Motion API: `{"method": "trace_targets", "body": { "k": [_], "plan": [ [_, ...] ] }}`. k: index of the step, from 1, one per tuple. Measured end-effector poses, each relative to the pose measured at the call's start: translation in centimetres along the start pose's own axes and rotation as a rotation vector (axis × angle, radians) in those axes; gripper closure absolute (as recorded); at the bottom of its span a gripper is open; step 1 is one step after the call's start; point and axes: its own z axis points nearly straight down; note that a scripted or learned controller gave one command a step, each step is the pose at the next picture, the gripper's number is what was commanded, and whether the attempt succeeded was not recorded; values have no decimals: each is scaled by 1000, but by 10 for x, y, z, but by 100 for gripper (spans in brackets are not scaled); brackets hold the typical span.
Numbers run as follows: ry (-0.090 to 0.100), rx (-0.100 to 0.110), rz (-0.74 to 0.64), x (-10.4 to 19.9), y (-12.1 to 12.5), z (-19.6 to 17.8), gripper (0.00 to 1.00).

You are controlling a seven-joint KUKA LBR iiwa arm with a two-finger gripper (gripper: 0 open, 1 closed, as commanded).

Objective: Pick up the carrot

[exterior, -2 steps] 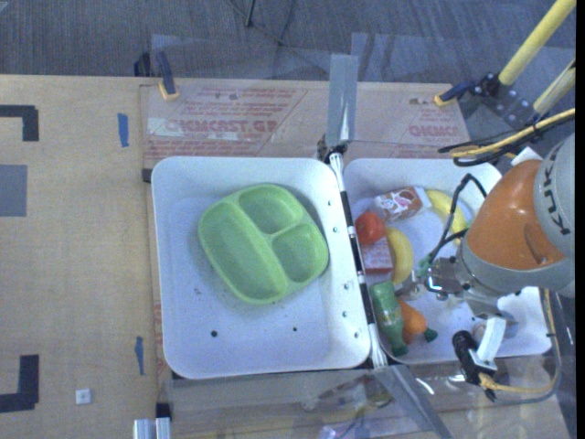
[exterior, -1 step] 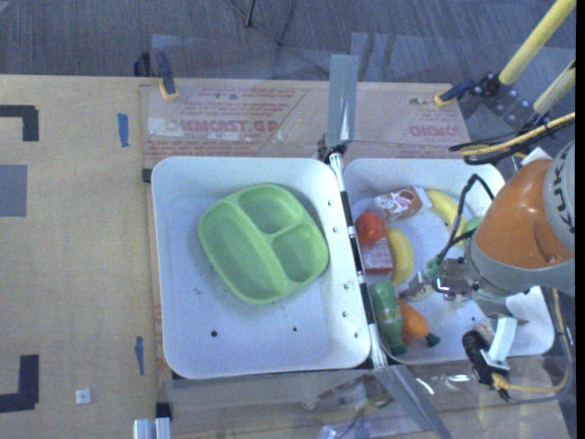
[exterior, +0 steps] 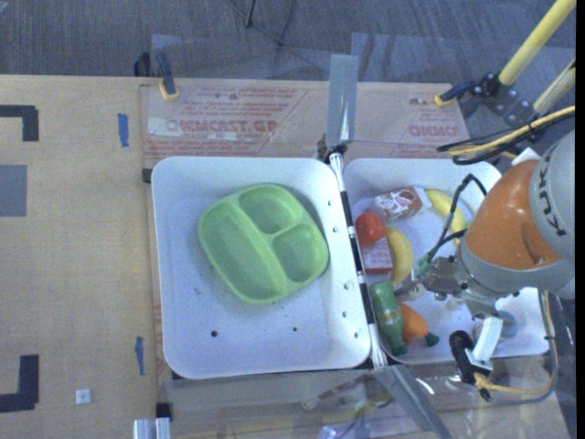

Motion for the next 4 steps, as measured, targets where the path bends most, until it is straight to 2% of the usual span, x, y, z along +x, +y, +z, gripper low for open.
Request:
{"method": "trace_targets", "body": {
  "k": [1,2,3,4],
  "plan": [
    [7,3,-15,-14,3,0,0],
    [6,4,-165,-46,9,0,0],
    [1,2,-169,-6,1,0,0],
    [7,7,-203,-16,11,0,0]
  ]
}}
